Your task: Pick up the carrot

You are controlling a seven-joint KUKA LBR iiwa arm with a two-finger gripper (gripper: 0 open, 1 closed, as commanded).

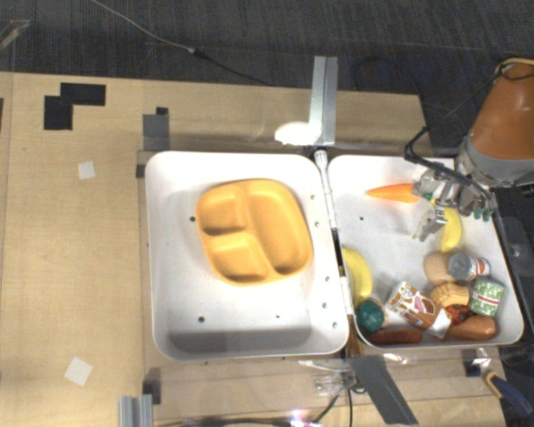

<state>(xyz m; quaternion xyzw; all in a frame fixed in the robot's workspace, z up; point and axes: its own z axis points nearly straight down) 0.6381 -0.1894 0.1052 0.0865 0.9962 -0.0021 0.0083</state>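
Judging progress: carrot (pixel 393 192) lies in the right bin (pixel 374 172), ungrasped; pincer (pixel 433 213) beside its thick end (fingers apart), pickup outstanding

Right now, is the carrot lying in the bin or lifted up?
Cannot tell for sure. The carrot looks flat in the right bin, its thick end at the gripper; contact with the floor is unclear.

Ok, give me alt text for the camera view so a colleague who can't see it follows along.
The gripper hovers at the thick end of the carrot in the right bin, near a banana. A yellow divided plate sits in the left bin.
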